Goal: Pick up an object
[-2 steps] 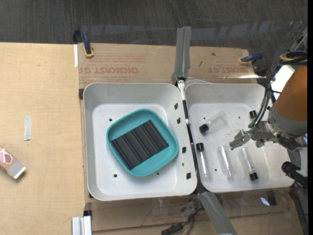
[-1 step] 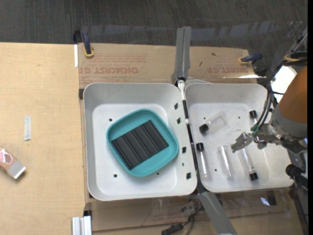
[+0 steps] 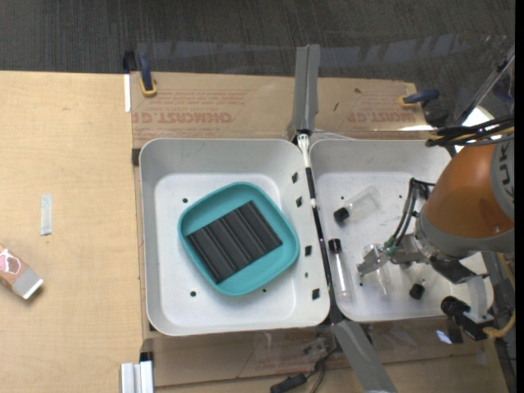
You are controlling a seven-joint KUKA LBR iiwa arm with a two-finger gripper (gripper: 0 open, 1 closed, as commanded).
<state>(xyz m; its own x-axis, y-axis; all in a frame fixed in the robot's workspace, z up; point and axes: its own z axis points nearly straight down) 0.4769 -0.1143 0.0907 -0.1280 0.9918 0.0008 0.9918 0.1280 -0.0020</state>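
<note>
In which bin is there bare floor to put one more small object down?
Left bin: bare strips between the teal tray and the walls, widest at the top. Right bin: bare along its top wall; crowded lower down around the gripper, clear tubes and small black pieces.

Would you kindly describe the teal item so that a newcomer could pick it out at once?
Look at the left bin of the two white bins. Near its middle lies a teal tray, roughly square with rounded corners, turned at a slant and holding a dark ribbed insert. It is much larger than the small clear and black items in the right bin, where the pincer is.
</note>
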